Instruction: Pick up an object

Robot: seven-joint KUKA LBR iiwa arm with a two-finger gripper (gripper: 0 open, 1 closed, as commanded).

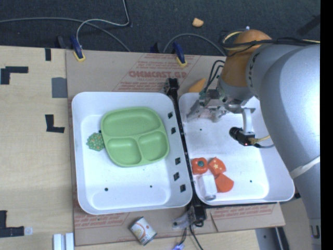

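My gripper (206,108) hangs low over the far left corner of the right bin (260,165), under the orange wrist band. Whether anything is in it cannot be made out. At the near left of this bin lie a red tomato-like toy (199,165), an orange piece (216,165), a red-orange piece (224,183) and a pale cylinder (207,187). They are close together and well apart from the gripper. In the left bin (83,155) a green divided plate (135,135) lies with a small green bumpy toy (95,141) touching its left edge.
The grey arm covers the right bin's far right side. A yellow-orange thing (197,84) peeks out just beyond the right bin's far rim. A small can (142,229) lies on the bench in front of the bins. Blue clamps (78,50) (180,56) grip the cardboard's far edge.
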